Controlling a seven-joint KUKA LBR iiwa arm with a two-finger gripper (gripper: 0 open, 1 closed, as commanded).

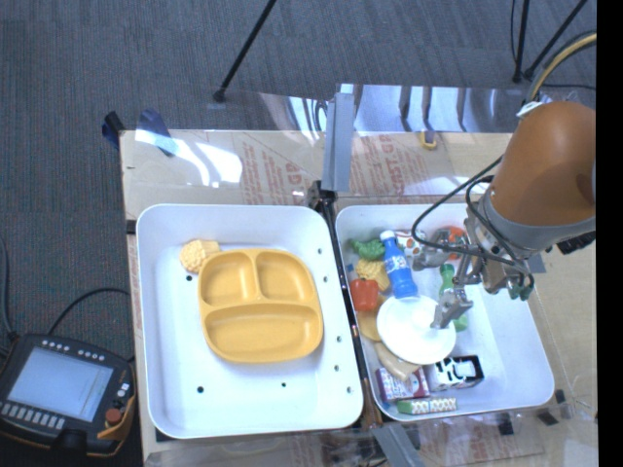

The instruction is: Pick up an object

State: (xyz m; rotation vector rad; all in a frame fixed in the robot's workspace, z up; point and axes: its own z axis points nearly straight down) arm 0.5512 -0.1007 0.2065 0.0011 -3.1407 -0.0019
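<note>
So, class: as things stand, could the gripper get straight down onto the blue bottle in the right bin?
Probably yes. The blue bottle lies on top of the pile with nothing over it, and the gripper hovers just beside it in the right bin.

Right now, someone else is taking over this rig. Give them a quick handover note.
Gripper: low in the right bin, at the white plate's right edge; nothing seen between its fingers.
Things: the right bin holds the white plate, a blue bottle, green and orange toy food and small packets. The left bin holds a yellow divided tray with a small yellow piece beside it.
Done: nothing lifted.
Left: grasp one object and raise it.
</note>
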